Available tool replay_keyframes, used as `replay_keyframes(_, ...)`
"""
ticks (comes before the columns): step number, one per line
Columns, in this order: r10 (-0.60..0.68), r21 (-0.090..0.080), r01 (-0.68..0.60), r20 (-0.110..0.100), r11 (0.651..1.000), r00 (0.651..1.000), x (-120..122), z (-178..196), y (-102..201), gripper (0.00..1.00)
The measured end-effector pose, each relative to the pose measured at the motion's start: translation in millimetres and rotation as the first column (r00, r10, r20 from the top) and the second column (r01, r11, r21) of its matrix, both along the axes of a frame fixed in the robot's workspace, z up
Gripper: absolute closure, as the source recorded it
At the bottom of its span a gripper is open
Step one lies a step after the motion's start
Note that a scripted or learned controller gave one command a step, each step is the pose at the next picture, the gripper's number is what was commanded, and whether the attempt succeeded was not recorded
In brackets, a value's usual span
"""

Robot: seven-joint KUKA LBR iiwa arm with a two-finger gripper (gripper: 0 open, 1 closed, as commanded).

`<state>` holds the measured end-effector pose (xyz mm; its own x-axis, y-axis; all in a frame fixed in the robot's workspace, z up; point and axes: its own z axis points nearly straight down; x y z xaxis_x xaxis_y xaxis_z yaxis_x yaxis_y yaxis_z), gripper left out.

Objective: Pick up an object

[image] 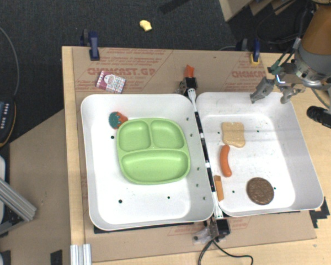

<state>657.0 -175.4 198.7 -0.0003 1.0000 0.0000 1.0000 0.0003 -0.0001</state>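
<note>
The gripper (274,91) hangs over the far right corner of the right bin (287,142), its two fingers spread apart with nothing between them. One fingertip (257,96) points down toward the bin's far rim, the other sits further right by the bin's edge. Above it the arm's wrist rises toward the orange band (323,32) at the upper right.

Inside the right bin, well apart from the gripper, lie three food toys. A slice of toast (233,134) rests nearest, toward the bin's left middle. Just below it, almost touching, is a sausage (225,161), lying lengthwise and tilted slightly. Near the front of the bin sits a round brown burger patty (260,191), apart from the sausage.

The left bin (99,164) holds a green divided plate (153,150) with three compartments, lying flat near the centre. At the plate's far left corner, touching or just beside its rim, is a small round object in red and teal (118,119); what it is cannot be told.

On the cardboard beyond the left bin lies a small printed packet (111,81).
</note>
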Motion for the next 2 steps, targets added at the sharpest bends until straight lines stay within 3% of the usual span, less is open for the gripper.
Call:
replay_keyframes(1,0.005,0.005,-0.005,-0.01,1.0,1.0,-28.3,-87.5,65.1,0.0)
replay_keyframes(2,-0.002,0.003,0.002,-0.009,1.0,1.0,-94.7,-116.7,80.4,0.0)
